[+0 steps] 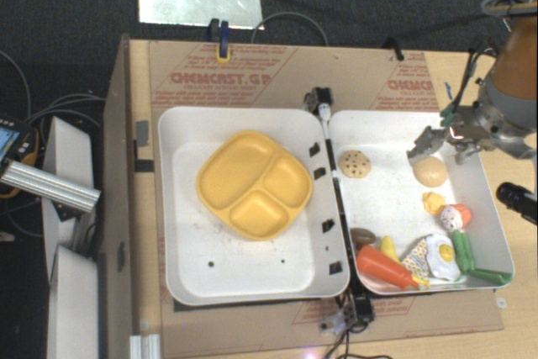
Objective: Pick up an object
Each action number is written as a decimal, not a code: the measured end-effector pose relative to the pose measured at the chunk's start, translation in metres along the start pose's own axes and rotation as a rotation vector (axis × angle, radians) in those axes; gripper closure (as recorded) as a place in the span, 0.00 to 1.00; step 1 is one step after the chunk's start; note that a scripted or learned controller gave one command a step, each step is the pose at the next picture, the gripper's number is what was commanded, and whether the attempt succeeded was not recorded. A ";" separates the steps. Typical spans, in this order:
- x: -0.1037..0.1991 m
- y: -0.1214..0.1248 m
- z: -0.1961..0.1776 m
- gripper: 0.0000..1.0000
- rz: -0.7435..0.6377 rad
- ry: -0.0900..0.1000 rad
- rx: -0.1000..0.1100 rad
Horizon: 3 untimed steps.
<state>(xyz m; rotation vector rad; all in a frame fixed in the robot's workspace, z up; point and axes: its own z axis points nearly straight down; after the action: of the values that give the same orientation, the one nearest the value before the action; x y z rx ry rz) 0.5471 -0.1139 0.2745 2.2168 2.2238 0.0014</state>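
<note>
Overhead, two shallow white bins sit side by side on the bench. At nine o'clock from the divider, the left bin (181,206) holds a yellow divided plate (254,184), lying flat near its middle with three compartments showing.

At three o'clock from the divider, the right bin (382,206) carries the loose items. A chocolate-chip cookie (355,164) lies near the divider toward the bin's eleven o'clock corner, well apart from the rest. A pale beige round piece (430,172) rests toward the bin's two o'clock area. Below it, toward four o'clock, come a small yellow piece (433,202) and a small doll-like figure with a red and white top (455,218). Along the six o'clock wall lie an orange carrot (383,266), a fried egg (440,253), a green vegetable (472,258), a small yellow item (387,246) and a dark brown piece (362,235), crowded close together.

The arm comes in from three o'clock, and its gripper (430,144) hangs just above the pale beige round piece, at that piece's twelve o'clock. I cannot tell how its grey tips are set, and nothing is visibly between them. Whether the gripper touches the beige piece cannot be judged from this angle.
</note>
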 end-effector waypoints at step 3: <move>-0.081 0.044 0.150 0.00 -0.002 0.000 0.002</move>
<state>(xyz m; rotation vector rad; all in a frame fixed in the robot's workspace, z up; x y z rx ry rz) 0.5912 -0.1951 0.1251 2.2160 2.2265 -0.0005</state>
